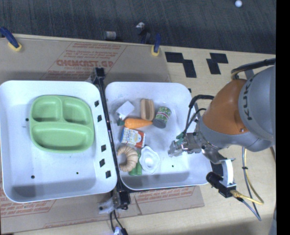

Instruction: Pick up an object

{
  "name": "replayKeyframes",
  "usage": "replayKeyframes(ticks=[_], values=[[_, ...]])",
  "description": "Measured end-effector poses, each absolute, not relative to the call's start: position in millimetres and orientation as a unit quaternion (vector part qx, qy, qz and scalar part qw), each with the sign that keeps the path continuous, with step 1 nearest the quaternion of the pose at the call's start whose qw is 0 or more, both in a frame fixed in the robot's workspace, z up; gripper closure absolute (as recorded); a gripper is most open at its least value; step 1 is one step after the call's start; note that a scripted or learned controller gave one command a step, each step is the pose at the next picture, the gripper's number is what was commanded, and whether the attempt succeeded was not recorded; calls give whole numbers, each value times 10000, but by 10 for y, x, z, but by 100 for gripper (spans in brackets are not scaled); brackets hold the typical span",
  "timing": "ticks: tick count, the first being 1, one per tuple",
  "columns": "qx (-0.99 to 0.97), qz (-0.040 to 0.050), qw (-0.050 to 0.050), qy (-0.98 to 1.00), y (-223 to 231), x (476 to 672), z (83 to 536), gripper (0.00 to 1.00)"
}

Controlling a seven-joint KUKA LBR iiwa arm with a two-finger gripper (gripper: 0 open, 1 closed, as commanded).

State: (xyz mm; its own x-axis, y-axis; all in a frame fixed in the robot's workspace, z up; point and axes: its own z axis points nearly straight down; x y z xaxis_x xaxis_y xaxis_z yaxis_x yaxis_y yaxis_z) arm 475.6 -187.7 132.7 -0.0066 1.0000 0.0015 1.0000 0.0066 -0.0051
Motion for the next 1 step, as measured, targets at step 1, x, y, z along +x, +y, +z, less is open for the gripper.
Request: replayKeyframes(ticks=[1], values=[[-7043,6,0,-7099,-2055,5280,922,100]])
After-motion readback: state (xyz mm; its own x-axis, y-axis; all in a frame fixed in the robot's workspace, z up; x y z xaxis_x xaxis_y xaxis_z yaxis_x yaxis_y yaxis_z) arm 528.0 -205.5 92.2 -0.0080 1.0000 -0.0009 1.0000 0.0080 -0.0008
